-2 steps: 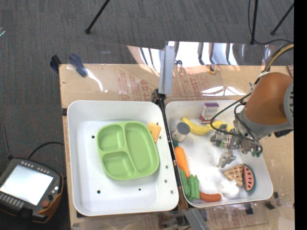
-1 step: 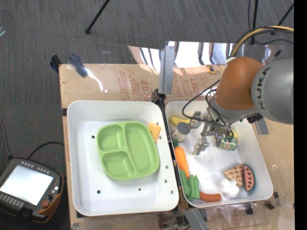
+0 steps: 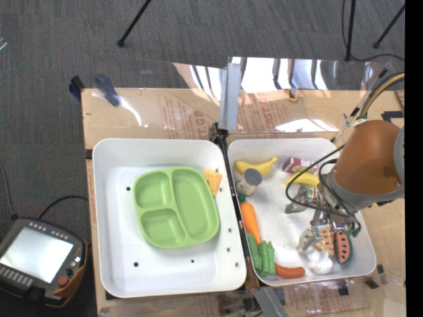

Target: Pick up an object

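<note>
Dark grey carpet (image 3: 198, 25) behind and left of a brown cardboard-covered worktop (image 3: 165, 114), crossed by black tripod legs (image 3: 137, 16). Bright glare on a clear sheet (image 3: 297, 78) at the far edge. Tablet (image 3: 39, 256) on the floor, lower left.

White bins: two, side by side — left bin (image 3: 106, 177), right bin (image 3: 281, 144).
Green divided plates: one (image 3: 176, 207), in the left bin.
Yellow wedges: one (image 3: 213, 179), at the plate's 2 o'clock.
Bananas: two (image 3: 256, 166), (image 3: 305, 179).
Carrots: one (image 3: 250, 222).
Watermelon slices: one (image 3: 342, 245).
Small cans: one (image 3: 250, 181).
</note>
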Tool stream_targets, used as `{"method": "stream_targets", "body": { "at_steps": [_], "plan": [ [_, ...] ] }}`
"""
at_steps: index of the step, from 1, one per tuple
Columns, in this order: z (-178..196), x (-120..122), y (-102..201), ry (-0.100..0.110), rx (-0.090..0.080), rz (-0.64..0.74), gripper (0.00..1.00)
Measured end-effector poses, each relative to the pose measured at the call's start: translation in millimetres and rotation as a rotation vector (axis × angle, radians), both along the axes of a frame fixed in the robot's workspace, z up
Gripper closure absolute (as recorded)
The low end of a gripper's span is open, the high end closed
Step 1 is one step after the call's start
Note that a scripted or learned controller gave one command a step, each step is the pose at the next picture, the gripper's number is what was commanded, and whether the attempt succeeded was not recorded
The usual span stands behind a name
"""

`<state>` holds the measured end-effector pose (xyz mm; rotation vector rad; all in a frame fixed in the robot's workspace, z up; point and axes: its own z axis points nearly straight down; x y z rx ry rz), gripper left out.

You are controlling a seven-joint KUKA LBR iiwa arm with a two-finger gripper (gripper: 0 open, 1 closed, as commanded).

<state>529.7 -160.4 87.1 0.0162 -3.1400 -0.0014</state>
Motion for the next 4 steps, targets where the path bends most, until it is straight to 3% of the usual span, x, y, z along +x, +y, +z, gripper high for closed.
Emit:
{"method": "stream_targets", "body": {
  "at_steps": [1,2,3,4],
  "plan": [
    [0.9,79.8,67.1,-0.004,0.002,-0.139,0.00],
    [1.4,71.8,-34.0,-0.004,-0.002,-0.175,0.00],
    [12.2,74.1,-30.4,-0.008,0.001,-0.169,1.00],
    [2.0,12.3,-21.1,-0.004,0.000,-0.136,1.00]
  ]
}}
